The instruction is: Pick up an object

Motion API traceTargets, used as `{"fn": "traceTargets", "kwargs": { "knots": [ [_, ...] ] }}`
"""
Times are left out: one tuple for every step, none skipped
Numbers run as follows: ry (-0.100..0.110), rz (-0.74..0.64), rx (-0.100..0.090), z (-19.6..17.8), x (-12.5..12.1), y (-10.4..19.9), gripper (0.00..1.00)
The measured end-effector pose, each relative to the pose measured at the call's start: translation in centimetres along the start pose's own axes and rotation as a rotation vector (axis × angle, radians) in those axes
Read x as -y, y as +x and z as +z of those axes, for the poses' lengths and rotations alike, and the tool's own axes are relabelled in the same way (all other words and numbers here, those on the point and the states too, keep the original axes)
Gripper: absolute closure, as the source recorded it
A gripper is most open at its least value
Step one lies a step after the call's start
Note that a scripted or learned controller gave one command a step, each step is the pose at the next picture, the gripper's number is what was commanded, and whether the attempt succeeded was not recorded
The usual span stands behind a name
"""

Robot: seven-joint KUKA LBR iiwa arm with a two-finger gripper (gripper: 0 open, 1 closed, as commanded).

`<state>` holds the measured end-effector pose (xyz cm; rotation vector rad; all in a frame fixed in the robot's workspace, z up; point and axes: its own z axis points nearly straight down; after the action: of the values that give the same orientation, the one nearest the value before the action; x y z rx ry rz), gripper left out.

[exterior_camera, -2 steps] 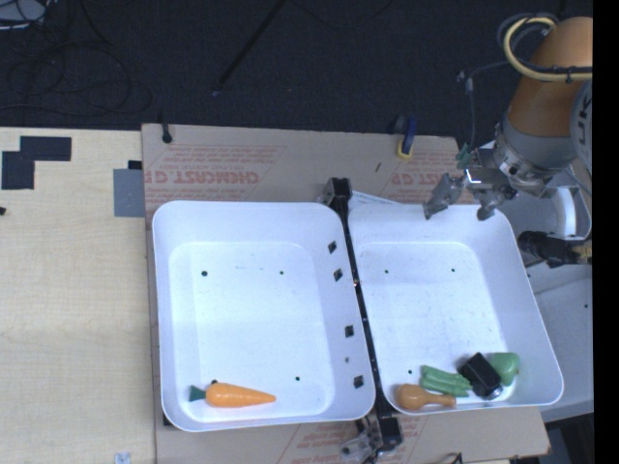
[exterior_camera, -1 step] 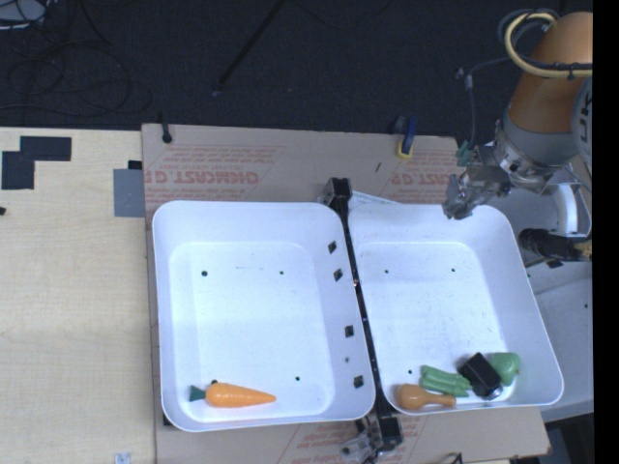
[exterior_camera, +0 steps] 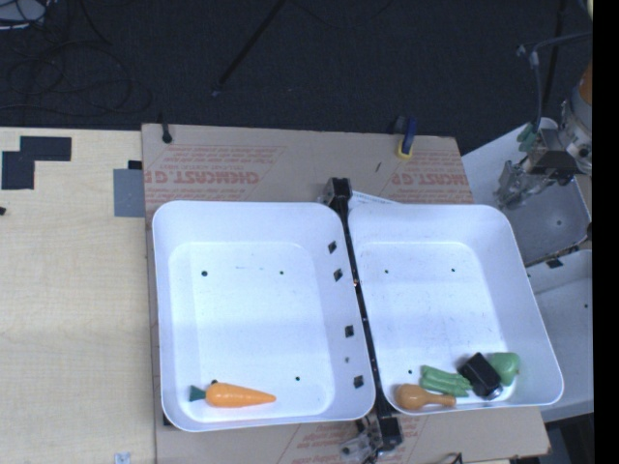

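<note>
White left bin holds a carrot, right bin a pod, block and gourd; gripper state unclear.

One fixed camera, mounted above the bench, looks down at a slant. Both white bins sit side by side in the lower half of frame: left bin, right bin. Dark floor fills the top. Distance is moderate; both bins fit whole. The arm enters at the right edge.
</note>
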<state>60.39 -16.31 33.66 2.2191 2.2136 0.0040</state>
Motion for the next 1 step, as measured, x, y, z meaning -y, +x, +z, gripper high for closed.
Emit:
{"fn": "traceTargets", "kwargs": {
  "knots": [
    [0.01,-0.001,-0.001,5.02,-4.07,-3.18,1.0]
  ]
}}
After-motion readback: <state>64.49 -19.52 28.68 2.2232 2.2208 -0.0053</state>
